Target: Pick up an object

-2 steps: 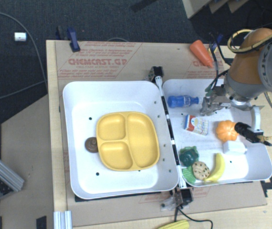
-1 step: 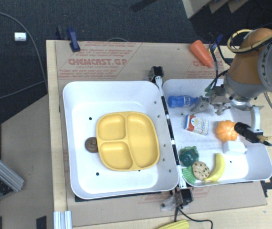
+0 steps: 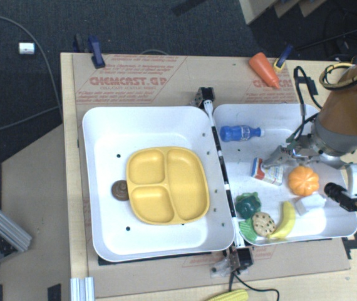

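Where end effector hangs, orange lies just beside.

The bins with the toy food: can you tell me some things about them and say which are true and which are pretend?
1. The yellow plate lies in the left bin. True.
2. The blue bottle stands upright. False: it lies on its side in the right bin.
3. The banana is in the right bin. True.
4. The orange fruit sits on the yellow plate. False: it is in the right bin, near the gripper.
5. An orange carrot lies on the bench outside the bins. True.
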Controlling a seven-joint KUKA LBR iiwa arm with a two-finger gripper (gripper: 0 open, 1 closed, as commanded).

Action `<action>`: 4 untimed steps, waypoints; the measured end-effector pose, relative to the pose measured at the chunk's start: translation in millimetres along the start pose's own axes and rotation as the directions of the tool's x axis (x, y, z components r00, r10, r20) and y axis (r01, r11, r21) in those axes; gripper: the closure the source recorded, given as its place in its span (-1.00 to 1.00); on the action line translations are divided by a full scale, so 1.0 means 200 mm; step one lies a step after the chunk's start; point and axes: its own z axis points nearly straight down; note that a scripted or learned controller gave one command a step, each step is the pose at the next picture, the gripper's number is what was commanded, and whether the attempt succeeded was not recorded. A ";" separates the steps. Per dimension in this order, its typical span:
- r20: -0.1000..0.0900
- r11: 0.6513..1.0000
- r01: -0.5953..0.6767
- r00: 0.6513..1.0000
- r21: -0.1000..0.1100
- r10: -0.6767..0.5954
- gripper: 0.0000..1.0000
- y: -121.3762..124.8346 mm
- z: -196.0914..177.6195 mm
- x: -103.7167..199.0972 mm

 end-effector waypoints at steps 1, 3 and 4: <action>0.002 1.000 -0.001 1.000 0.002 0.001 -1.00 -0.43 0.00 -0.11; -0.009 1.000 0.003 1.000 0.015 -0.003 -1.00 -0.36 0.02 -0.21; -0.002 1.000 0.001 1.000 0.011 -0.001 -1.00 -0.45 0.02 -0.05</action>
